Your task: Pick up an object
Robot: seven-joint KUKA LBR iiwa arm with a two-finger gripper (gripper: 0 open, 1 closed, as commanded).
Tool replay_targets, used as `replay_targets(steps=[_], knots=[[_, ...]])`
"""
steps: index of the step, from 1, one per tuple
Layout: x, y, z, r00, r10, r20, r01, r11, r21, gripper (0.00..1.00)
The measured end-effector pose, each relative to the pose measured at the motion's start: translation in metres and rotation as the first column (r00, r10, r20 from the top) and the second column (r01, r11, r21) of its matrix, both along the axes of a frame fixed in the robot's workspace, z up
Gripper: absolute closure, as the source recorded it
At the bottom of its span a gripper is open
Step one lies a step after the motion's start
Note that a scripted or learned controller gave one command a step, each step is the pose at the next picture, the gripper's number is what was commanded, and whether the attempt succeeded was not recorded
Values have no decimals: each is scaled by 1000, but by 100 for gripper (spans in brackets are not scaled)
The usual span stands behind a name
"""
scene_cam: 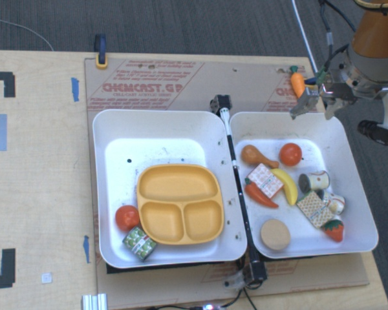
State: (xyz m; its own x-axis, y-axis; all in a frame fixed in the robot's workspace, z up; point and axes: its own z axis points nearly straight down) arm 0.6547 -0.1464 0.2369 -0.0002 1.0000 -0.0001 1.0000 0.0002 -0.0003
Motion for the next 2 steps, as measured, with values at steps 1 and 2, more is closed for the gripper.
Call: replay_targets(steps=[1,2], knots=[[9,15,-140,1000,1,4,-1,1000,-1,0],[-62,48,-147,1000,-2,11,2,1000,-6,0]])
